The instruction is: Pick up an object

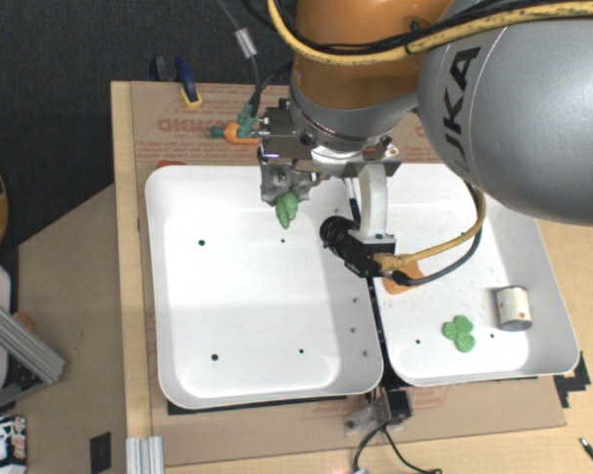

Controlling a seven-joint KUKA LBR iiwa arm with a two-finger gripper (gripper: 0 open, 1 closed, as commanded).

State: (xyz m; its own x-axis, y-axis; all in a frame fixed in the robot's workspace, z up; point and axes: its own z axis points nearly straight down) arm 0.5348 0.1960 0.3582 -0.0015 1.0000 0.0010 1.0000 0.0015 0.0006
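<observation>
**Green piece held at the claw over the left bin**

The claw [285, 194] hangs over the far right part of the left bin [178, 265], close to the bin's far rim. Its fingers are closed on a small green object [289, 208], which sits between the fingertips and sticks out below them. The object is light green, soft-edged and lumpy, somewhat longer than wide, with its lower end pointing down toward the white bin floor.

Above the claw rises the arm: a metal wrist plate, then the orange band [376, 18], then the big grey link [534, 87] that fills the far right corner. A black cable fitting [344, 240] and a yellow hose [455, 245] hang beside the claw, over the seam between the two bins.

In the right bin [544, 265], near its near edge, lies a second green object [460, 333], darker and clover-like in outline. Just right of it rests a small white cylinder [513, 307] on its side, well apart from the claw.

Both bins sit on a brown cardboard sheet [128, 265] on the desk. At the sheet's far edge are a blue and yellow clamp [186, 82] and an orange and green one [239, 128].
</observation>
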